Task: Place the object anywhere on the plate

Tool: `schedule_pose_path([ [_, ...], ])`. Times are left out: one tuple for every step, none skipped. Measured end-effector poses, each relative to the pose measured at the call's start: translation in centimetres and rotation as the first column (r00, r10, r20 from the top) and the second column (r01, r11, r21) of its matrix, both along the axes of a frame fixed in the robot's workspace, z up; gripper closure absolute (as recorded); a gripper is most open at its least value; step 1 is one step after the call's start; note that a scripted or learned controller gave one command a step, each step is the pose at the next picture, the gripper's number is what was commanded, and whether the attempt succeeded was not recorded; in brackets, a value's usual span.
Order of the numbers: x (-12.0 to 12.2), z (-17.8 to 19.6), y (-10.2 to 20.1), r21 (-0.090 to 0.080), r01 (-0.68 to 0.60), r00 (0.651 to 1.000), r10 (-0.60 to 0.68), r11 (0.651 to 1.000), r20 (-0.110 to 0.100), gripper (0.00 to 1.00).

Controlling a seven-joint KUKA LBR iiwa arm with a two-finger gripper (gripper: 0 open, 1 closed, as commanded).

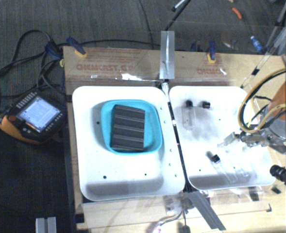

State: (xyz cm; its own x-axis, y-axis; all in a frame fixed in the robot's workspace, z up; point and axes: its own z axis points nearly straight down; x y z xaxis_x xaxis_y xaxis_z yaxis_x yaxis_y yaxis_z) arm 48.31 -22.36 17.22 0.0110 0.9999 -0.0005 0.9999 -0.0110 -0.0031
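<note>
A blue plate sits in the left bin. A dark grey ribbed block lies flat on the plate, roughly at its middle. My gripper reaches in from the right edge, low over the right side of the right bin, well away from the plate and the block. I see nothing between its tips.
The right bin holds a small clear vial with a black cap, a loose black piece and another black-capped clear vial just left of and below the gripper. Yellow and black cables loop over the bin's right side.
</note>
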Motion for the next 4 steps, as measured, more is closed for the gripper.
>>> schedule_pose_path([
  [0.0, -3.5, 7.3, 0.001, -0.001, 1.0, 0.001, 1.0, -0.001, 0.0],
  [0.0, 6.2, 5.6, 0.0, -0.145, 0.989, 0.145, 0.989, 0.0, 0.0],
  [2.2, 18.5, 0.6, -0.004, -0.129, 0.992, 0.129, 0.992, 0.003, 0.0],
  [0.0, 9.9, -0.1, -0.002, -0.001, 1.0, 0.001, 1.0, 0.001, 0.0],
])
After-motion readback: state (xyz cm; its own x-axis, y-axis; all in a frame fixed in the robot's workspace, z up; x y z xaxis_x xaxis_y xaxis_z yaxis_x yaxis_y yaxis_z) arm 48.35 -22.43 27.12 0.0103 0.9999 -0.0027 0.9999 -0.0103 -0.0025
